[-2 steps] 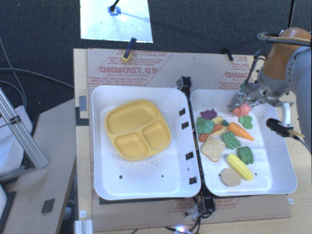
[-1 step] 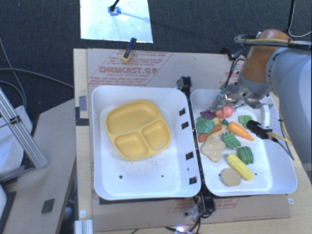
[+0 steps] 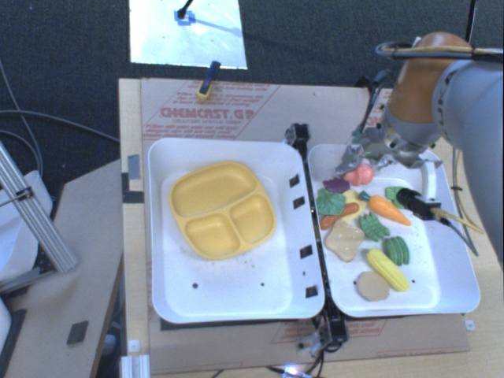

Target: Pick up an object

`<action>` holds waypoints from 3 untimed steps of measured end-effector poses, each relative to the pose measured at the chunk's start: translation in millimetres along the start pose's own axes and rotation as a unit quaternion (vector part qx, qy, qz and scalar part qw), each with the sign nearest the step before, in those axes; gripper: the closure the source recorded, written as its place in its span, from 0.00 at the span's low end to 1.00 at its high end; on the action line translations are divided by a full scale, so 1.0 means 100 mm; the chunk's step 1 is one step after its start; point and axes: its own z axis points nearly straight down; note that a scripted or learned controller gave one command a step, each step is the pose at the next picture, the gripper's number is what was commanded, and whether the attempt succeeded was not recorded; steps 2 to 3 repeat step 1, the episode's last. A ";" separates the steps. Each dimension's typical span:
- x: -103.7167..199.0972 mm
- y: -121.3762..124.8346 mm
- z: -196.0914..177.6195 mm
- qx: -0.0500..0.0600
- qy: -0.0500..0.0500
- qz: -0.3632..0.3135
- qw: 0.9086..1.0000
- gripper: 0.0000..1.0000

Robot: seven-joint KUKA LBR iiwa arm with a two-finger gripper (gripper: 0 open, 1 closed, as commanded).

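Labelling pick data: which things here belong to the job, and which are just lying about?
Job, likely: tool; pink piece; carrot; corn; right bin.
Lying about, likely: yellow tray; left bin; blue stick.

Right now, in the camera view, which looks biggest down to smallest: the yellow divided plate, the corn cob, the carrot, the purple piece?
1. The yellow divided plate, by far.
2. The corn cob and the carrot look about alike, so I won't rank them.
3. The purple piece, smallest.
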 end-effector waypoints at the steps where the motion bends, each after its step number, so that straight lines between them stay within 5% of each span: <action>1: 0.98 -0.21 -0.50 0.001 0.002 -0.003 1.000 1.00; 3: 0.98 -0.21 -0.50 0.001 0.002 -0.003 1.000 1.00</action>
